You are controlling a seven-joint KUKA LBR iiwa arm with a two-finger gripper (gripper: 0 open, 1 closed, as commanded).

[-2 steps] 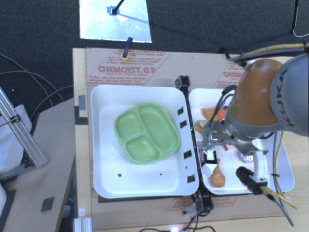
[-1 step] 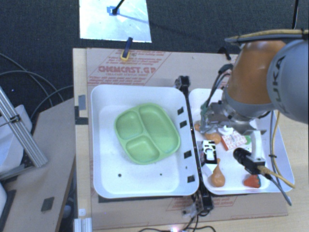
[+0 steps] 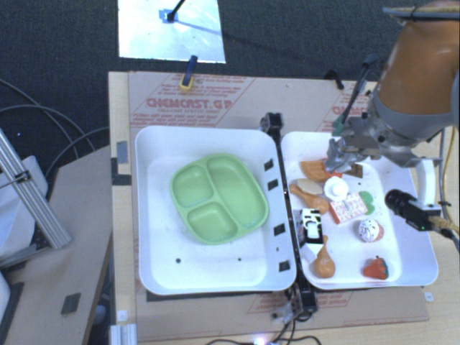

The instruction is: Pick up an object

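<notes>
The grey-and-orange arm leans in over the right bin, its gripper low among the toys; finger state unclear. Left of it, the green plate. Just beneath it, an orange toy.

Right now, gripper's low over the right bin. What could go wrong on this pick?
1. Clutter: the gripper sits over tightly packed items, the orange piece, white round item and red-patterned block; it may nudge neighbours or grab two.
2. The arm hides the fingertips, so a missed grasp could go unseen.
</notes>
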